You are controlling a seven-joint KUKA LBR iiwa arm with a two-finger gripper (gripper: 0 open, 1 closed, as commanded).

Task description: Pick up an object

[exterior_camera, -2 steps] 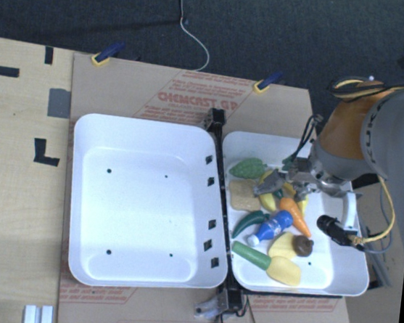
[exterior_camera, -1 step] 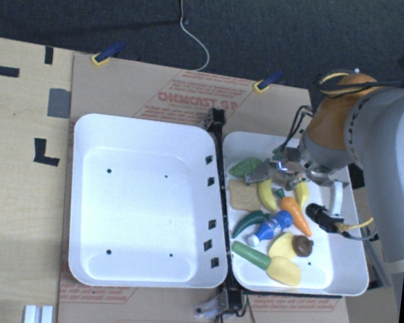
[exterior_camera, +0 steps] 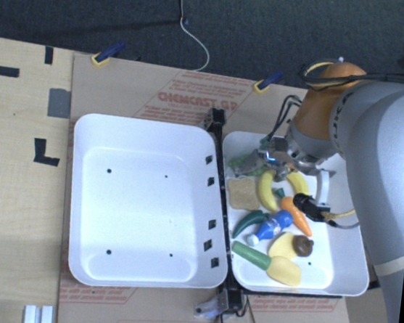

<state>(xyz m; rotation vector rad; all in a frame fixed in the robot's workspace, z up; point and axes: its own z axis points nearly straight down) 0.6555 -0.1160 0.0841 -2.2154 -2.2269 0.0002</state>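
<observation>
The right bin [exterior_camera: 350,267] holds a heap of toy food. A yellow banana [exterior_camera: 266,190] lies at the top of the heap, with a second yellow piece [exterior_camera: 299,182] beside it. An orange carrot [exterior_camera: 297,215] crosses the middle, next to a blue piece [exterior_camera: 270,228] and a teal pepper [exterior_camera: 248,222]. A brown round piece [exterior_camera: 301,245], a yellow lemon [exterior_camera: 283,270], a green cucumber [exterior_camera: 251,254] and a tan slab [exterior_camera: 242,193] lie around them. My gripper [exterior_camera: 277,165] hangs low over the bin's back part, just above the banana.
The left bin [exterior_camera: 139,200] lies beside the right one, with a black hinge strip [exterior_camera: 216,195] between them. The grey arm [exterior_camera: 380,142] with its orange band [exterior_camera: 322,106] covers the right bin's far right corner. Cardboard lies under both bins.
</observation>
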